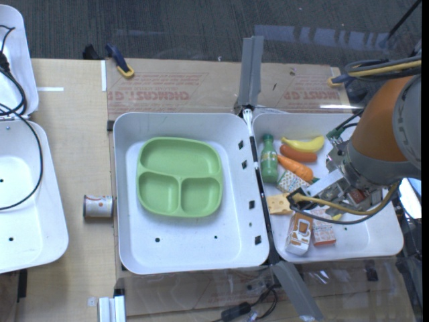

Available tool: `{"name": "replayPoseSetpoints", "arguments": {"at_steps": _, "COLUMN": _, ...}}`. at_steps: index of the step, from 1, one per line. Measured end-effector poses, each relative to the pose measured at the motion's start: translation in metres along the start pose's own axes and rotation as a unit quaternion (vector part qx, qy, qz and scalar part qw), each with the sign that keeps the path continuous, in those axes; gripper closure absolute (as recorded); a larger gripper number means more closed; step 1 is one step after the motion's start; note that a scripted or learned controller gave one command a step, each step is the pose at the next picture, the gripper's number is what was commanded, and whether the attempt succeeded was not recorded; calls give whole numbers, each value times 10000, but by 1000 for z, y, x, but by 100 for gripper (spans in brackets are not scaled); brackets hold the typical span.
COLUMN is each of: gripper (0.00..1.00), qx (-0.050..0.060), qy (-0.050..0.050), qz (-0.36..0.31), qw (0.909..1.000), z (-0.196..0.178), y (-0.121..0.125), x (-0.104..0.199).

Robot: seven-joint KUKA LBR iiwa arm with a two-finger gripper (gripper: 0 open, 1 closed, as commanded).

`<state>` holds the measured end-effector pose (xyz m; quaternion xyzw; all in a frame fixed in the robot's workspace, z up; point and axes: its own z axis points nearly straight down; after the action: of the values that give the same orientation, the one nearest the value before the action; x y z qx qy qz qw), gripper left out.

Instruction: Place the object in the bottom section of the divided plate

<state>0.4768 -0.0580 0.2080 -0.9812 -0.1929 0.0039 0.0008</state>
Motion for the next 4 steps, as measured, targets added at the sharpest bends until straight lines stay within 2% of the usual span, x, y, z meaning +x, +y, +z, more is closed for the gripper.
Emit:
{"name": "replayPoseSetpoints", "arguments": {"at_steps": 1, "gripper": 100, "qx": -12, "qy": 4, "qz": -599, "qw": 9982, "z": 18, "y": -25, "x": 88}}
{"name": "replayPoseSetpoints", "arguments": {"at_steps": 2, "gripper": 100, "qx": -15, "qy": 2, "qz": -179, "qw": 9998, "z": 18, "y": -89, "x": 132}}
{"name": "replayPoseSetpoints", "arguments": {"at_steps": 3, "gripper": 100, "qx": -11, "qy": 1, "qz": -471, "qw": 9989, "z": -9, "y": -55, "x": 54}}
{"name": "replayPoseSetpoints", "arguments": {"at_steps": 4, "gripper": 100, "qx": -12, "qy": 2, "qz": -739, "qw": 9973, "z": 19, "y": -129, "x": 62}}
